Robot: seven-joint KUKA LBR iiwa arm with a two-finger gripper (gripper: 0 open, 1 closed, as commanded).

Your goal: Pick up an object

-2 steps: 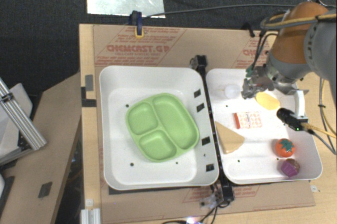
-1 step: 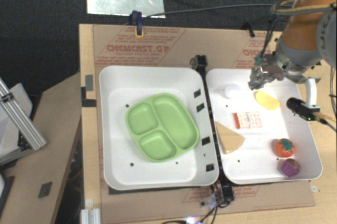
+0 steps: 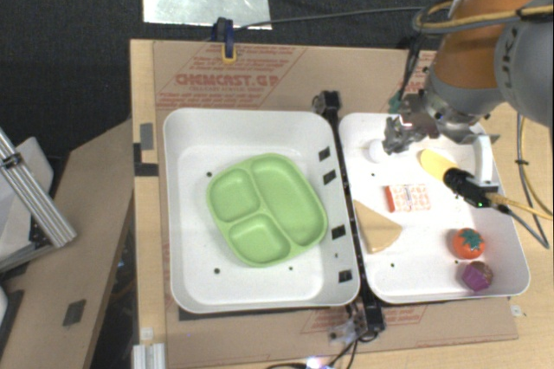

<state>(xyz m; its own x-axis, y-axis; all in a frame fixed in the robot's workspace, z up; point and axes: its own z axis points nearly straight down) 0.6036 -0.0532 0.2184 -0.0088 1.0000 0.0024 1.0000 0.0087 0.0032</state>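
Camera view: a fixed look down, at a slant, on two shallow white bins set side by side on a brown board-covered surface point(image 3: 260, 73).
Left bin point(image 3: 186, 211): carries a green divided plate point(image 3: 266, 209), lying flat and turned at an angle near the middle; bare white floor rings it on every side, so it seems out of the way of any pick.
Divider: the bins' inner rims touch along a line of black clips point(image 3: 329, 177); a low ridge to clear when crossing.
Right bin point(image 3: 502, 268): holds the candidate objects, spread apart. A tan wedge point(image 3: 376, 229) lies against the inner rim; a red-and-white packet point(image 3: 408, 198) lies flat near the centre; a yellow piece point(image 3: 435, 161) lies toward the far side; an orange fruit point(image 3: 467, 243) and a purple item point(image 3: 476, 275) sit close together by the near right corner.
Gripper point(image 3: 400, 133): hangs over the bin's far left part, beside the yellow piece; nothing visible between the jaws, and I cannot tell their width.
Open room: the packet has free floor all round, so it is probably the easiest approach; the corner pair is hemmed by two walls.
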